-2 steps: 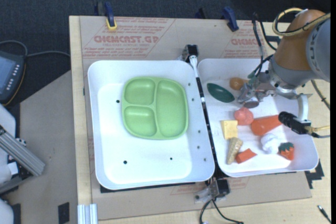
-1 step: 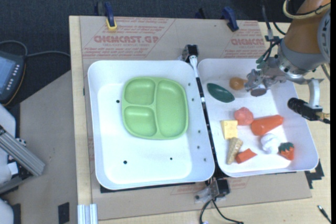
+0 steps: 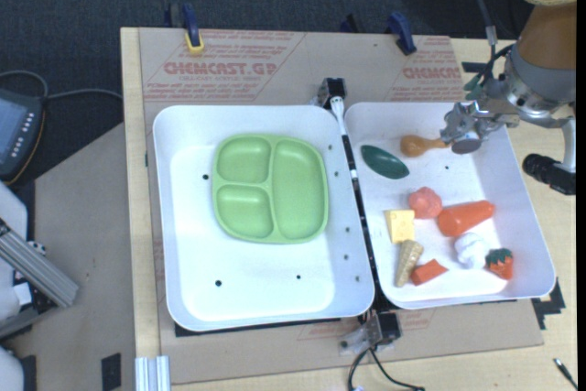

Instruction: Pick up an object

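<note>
Gripper: gripper (image 3: 464,129) hangs over the far edge of the right bin, beside the handle end of a wooden spoon; nothing shows between its fingers, and from this slant I cannot tell whether they stand apart or closed.
Arm: grey arm (image 3: 540,59) with its orange band comes in over the bench's far right corner.
Left bin: left bin (image 3: 183,197) carries a green divided plate (image 3: 272,188), lying flat near its middle (three compartments, all bare).
Right bin: right bin (image 3: 522,197) holds the pickable things.
Far edge of right bin: dark green leaf-shaped piece (image 3: 385,162) near the divider, then the wooden spoon (image 3: 419,144) just beside it, its handle running toward the gripper.
Middle of right bin: pink round piece (image 3: 425,201) above a yellow cheese block (image 3: 400,224), with an orange carrot (image 3: 465,216) lying to their right.
Near edge of right bin: a tan cone (image 3: 407,262) touching a small orange piece (image 3: 428,271), a white piece (image 3: 470,248), and a strawberry (image 3: 499,263) close to the near right corner.
Step in hand: approach, by my reading; nothing is lifted yet.
Next move calls for: settling on one target (the spoon is closest), centring above it and descending with the fingers spread across its narrow handle.
</note>
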`<state>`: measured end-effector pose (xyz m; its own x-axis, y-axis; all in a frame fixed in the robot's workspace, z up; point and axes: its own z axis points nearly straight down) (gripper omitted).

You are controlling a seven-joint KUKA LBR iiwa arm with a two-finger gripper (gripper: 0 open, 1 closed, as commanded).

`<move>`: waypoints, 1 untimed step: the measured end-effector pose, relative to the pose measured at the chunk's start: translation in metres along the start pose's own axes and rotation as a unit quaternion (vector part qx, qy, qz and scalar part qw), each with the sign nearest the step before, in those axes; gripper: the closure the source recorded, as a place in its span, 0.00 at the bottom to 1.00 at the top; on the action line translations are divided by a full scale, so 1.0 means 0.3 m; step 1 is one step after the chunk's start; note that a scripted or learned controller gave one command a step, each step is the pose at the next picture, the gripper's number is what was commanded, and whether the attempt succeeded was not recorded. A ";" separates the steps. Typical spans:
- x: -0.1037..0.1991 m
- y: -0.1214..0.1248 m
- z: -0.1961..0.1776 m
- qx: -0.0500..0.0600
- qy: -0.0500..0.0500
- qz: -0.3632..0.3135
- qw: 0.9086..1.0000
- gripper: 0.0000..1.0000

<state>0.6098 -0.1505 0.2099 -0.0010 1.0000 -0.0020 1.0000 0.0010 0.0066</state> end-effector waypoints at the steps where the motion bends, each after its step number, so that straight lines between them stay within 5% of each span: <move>1: 0.000 0.004 -0.054 0.001 0.000 0.000 1.000 1.00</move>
<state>0.6108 -0.1505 0.2263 -0.0008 1.0000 -0.0014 1.0000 0.0008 0.0050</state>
